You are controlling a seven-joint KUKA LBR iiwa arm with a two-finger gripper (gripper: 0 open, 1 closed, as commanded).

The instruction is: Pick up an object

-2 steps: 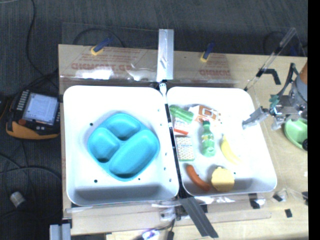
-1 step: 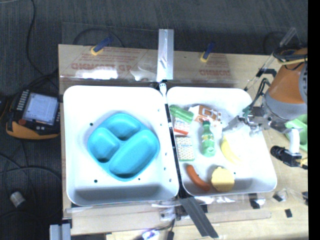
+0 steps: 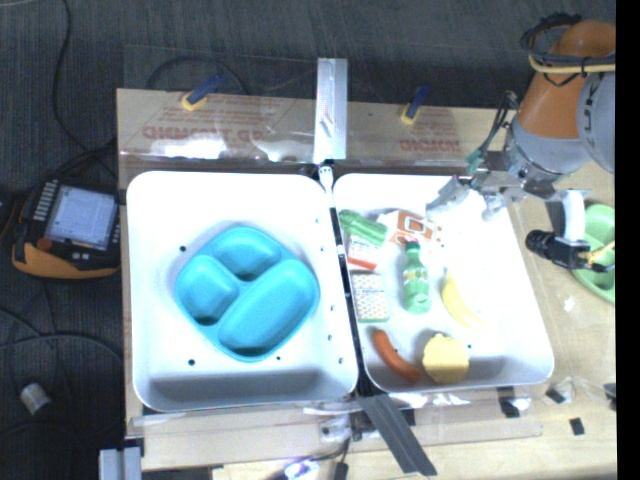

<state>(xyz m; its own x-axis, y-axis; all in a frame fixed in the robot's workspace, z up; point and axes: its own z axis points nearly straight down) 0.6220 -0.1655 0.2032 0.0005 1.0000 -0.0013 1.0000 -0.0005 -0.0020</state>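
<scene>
My gripper (image 3: pixel 467 203) hovers over the far right corner of the right bin (image 3: pixel 520 298), open, with nothing between its fingers. Below and to its left in that bin lie an orange and white packet (image 3: pixel 411 228), a green bottle (image 3: pixel 415 281), a yellow banana (image 3: pixel 459 302), a yellow block (image 3: pixel 446 359), a red-brown sausage (image 3: pixel 392 357), a green pod-like item (image 3: pixel 361 226) and a checkered packet (image 3: pixel 369 296). None of them touches the gripper.
The left bin (image 3: pixel 160 368) holds a blue divided plate (image 3: pixel 247 290). A metal divider (image 3: pixel 331 118) stands behind the gap between the bins. A green object (image 3: pixel 603 251) lies on the bench right of the right bin. A handheld device (image 3: pixel 72 223) rests on the floor at left.
</scene>
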